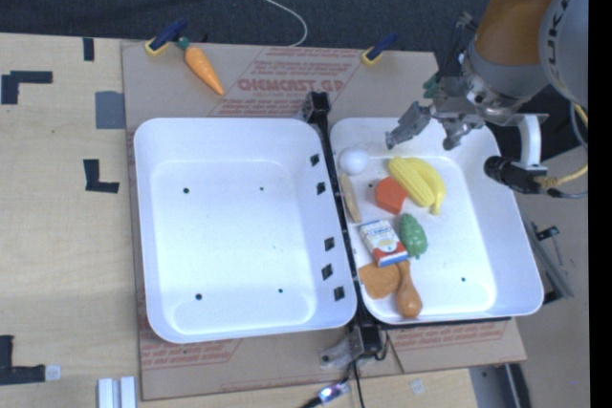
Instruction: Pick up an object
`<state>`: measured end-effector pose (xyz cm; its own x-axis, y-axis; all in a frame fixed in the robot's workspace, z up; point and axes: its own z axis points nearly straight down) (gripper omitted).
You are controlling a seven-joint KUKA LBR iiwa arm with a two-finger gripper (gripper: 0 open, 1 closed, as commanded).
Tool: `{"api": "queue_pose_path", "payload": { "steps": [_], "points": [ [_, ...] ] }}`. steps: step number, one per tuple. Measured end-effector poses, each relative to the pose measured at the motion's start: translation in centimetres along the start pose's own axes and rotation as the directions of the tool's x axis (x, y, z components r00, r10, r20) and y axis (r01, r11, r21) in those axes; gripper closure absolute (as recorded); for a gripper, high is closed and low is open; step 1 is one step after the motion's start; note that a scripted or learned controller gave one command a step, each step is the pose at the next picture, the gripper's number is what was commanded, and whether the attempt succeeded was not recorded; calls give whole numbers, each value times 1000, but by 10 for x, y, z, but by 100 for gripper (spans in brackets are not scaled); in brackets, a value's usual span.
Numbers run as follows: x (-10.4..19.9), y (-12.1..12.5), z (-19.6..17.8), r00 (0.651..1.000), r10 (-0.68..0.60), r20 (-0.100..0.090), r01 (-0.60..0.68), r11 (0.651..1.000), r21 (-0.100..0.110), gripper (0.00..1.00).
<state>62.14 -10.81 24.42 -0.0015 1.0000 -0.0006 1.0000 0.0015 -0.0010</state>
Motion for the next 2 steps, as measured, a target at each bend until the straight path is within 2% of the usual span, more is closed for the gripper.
{"api": "queue_pose_path", "payload": {
  "steps": [1,2],
  "points": [
    [-9,7,140,1000,0,5,0,1000,-19,0],
    [4,21,152,1000,0,5,0,1000,-12,0]
  ]
}}
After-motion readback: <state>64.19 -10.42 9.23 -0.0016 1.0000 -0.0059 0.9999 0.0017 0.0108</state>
